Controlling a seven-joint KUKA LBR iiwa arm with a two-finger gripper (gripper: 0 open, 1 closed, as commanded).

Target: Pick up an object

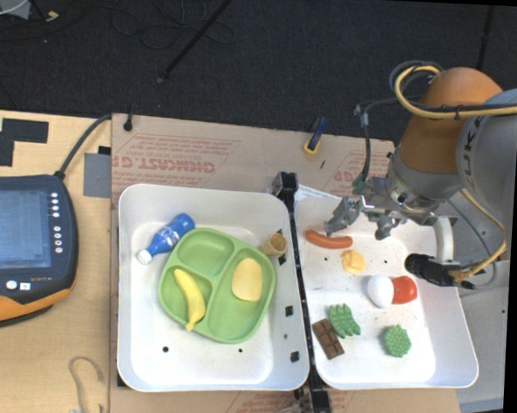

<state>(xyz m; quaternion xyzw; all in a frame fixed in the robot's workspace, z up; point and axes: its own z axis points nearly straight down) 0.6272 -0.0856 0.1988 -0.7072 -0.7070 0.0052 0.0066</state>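
Two fingers spread above sausage (apparently untouched).

- teach pendant, screen dark, at 9 o'clock on the bench
- brown cardboard sheet under both bins
- blue-yellow clamp at 12 o'clock
- black cables on dark floor, 11 o'clock

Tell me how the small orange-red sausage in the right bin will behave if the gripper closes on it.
The small orange-red sausage looks like smooth moulded plastic, so probably stiff and light. Its rounded, glossy sides may slip from the open gripper or roll across the right white bin if nudged sideways.
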